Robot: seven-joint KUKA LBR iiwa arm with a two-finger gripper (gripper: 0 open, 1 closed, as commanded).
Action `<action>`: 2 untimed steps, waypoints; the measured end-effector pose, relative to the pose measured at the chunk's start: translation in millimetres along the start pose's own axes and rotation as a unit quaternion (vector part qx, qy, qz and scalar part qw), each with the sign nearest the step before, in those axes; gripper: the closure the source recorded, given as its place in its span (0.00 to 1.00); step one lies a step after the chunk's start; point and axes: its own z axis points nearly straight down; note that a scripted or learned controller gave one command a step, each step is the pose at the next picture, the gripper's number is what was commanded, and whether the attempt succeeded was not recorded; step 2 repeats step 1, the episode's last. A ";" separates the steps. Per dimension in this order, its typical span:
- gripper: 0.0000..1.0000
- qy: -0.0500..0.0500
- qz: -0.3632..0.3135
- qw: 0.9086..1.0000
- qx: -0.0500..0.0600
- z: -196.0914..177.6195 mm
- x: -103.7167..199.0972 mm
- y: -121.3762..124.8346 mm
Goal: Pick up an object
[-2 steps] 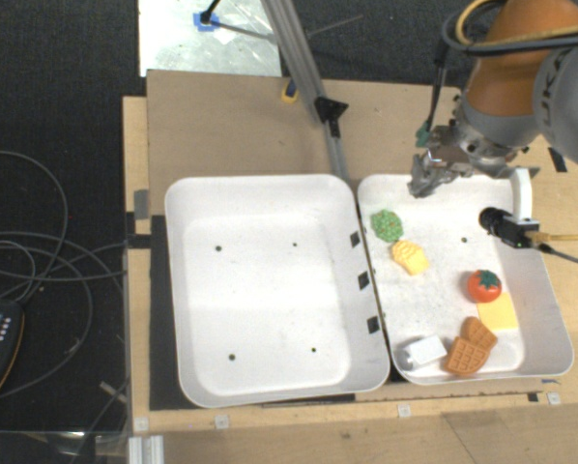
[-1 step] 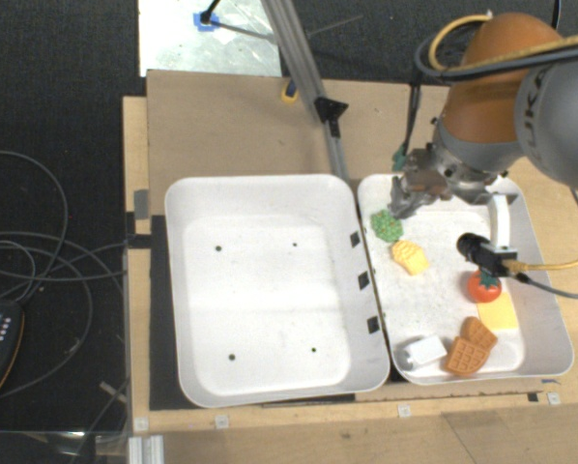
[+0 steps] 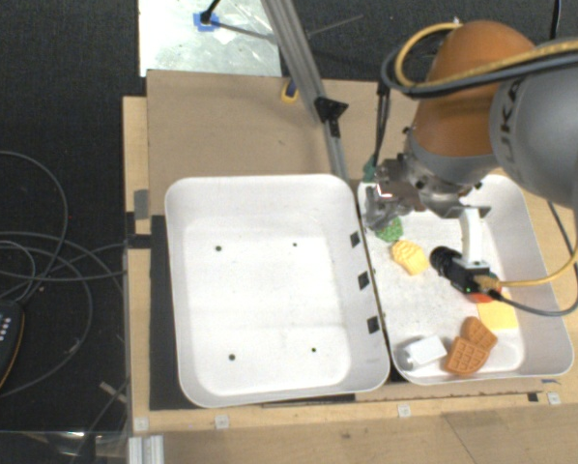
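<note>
Green, bumpy small plastic piece (image 3: 391,229) is sitting in right white bin (image 3: 550,356), top-left corner, hard against the wall, w/ gripper (image 3: 381,211) hanging just over it; finger state: cannot tell, wrist is blocking. Likely light, stiff, a bit slick; I'd be pinching across its narrow middle. Nearby are lying a yellow lumpy toy (image 3: 409,256), an orange waffle-shaped toy (image 3: 468,348), a white block (image 3: 424,352). Left white bin (image 3: 187,201) is sitting alongside.

Grey KUKA arm (image 3: 550,124) with rounded casing, part of a dark letter on its flank, glossy orange band (image 3: 473,61) above the wrist, yellow and black cables (image 3: 415,51) looping over it, metallic hand (image 3: 386,201) with a white piece beside it
</note>
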 end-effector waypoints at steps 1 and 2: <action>1.00 0.000 0.000 1.000 0.001 11.4 46.2 -18.9; 1.00 0.000 0.000 1.000 0.001 11.4 46.2 -18.9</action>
